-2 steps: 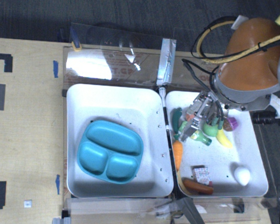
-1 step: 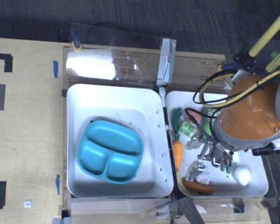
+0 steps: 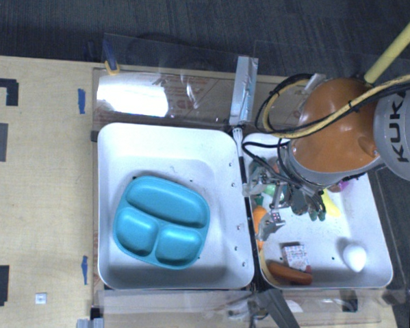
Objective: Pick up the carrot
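so carrot (image 3: 258, 216): small orange stub w/ green top; end effector (image 3: 279, 213) beside it, grip state unclear.

Letters "KU" on the grey arm (image 3: 400, 132), cut by the frame edge

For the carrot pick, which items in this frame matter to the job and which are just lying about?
Belongs to the job:
- small orange carrot, by the right bin's left wall
- arm's two-finger tool, low beside it
- right shallow white bin

Just lying about:
- blue three-compartment plastic plate in the left white bin
- white egg-shaped object
- brown sausage-like piece
- small yellow item
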You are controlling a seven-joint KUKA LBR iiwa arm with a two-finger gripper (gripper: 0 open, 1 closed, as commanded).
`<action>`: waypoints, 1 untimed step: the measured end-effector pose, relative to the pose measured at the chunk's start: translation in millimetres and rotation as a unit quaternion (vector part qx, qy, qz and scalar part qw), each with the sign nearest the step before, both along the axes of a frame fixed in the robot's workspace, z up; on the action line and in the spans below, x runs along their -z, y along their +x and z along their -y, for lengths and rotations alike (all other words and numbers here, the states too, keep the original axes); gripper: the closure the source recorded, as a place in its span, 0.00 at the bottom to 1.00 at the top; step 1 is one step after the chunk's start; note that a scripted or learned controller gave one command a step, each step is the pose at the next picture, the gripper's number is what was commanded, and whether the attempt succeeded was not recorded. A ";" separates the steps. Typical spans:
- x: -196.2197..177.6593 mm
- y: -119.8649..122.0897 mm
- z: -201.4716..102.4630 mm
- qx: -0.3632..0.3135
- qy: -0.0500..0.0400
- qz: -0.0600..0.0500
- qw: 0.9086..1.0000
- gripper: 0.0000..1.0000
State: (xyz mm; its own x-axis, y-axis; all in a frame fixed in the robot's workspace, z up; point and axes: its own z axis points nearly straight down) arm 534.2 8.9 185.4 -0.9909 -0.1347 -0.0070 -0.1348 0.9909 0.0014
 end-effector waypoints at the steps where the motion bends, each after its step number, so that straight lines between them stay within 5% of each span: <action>1: -11.3 1.9 -0.7 0.001 0.001 0.004 1.000 1.00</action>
